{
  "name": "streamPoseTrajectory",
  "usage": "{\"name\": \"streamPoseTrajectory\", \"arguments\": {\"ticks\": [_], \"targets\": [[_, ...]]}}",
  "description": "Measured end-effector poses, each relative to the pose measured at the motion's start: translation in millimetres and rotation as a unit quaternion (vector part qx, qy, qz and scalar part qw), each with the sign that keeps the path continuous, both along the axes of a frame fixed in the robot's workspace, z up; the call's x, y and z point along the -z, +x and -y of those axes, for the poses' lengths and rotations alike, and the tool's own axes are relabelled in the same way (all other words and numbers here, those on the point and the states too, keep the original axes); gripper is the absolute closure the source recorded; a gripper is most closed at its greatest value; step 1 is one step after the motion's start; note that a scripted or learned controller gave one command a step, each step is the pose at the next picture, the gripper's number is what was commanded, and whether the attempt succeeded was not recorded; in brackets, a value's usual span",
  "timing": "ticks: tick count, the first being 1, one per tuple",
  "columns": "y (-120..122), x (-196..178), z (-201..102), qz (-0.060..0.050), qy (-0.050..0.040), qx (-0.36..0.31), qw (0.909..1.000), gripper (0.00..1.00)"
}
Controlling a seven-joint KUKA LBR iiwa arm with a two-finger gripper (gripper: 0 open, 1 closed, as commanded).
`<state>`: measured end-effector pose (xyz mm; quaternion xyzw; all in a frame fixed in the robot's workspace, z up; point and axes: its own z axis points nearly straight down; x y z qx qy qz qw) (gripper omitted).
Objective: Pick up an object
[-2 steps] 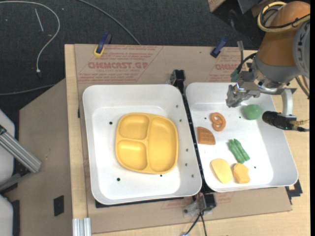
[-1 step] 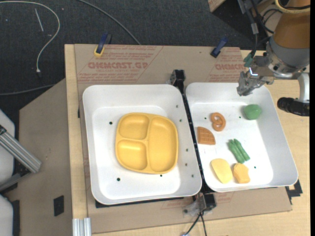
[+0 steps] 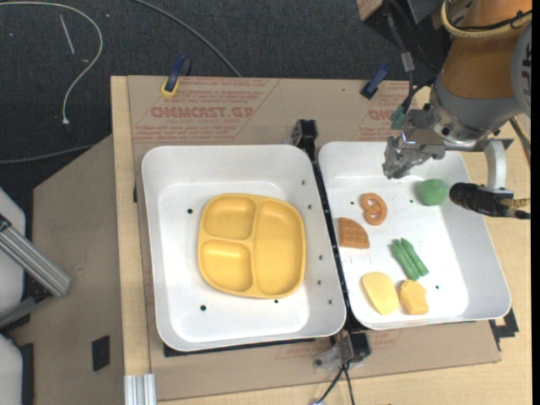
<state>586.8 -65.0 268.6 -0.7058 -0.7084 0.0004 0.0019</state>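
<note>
The right bin holds several toy foods: a brown pretzel, a tan wedge like a waffle slice, a green bean pod, a pale yellow piece, an orange-yellow piece and a round green item. My gripper hangs over the back of the right bin, up and to the right of the pretzel and left of the green round item. Nothing shows between its fingers.
The left bin carries a yellow divided plate with three compartments. A black clamp sits at the back between the bins. Blue clips hold the cardboard base at the far edge.
</note>
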Motion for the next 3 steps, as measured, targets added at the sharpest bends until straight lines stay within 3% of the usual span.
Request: {"name": "streamPoseTrajectory", "arguments": {"ticks": [2,3], "targets": [[-25.1,11.5,-89.9,0.000,-0.0001,0.000,1.0000,1.00],[-52.6,29.5,-143.6,-0.001,-0.0001,0.000,1.0000,1.00]]}}
